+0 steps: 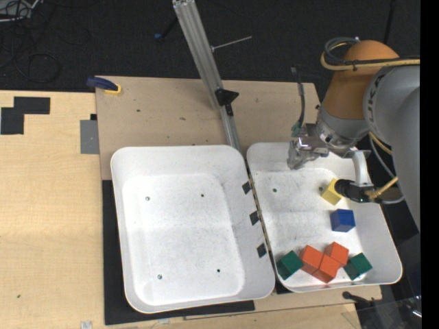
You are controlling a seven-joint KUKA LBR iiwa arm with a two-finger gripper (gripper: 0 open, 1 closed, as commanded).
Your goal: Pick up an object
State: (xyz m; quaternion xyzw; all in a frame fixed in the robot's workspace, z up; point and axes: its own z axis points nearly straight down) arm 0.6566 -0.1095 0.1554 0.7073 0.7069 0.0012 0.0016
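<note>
1. Six blocks sit in the right bin (391, 249): yellow block (331, 193), blue block (342, 220), two orange blocks (322, 260), two green blocks (289, 263).
2. Gripper (300, 157) hangs over that bin's far edge, well apart from the blocks; can't tell if it's spread or pressed together.
3. Left bin (180, 225) sits alongside.
</note>
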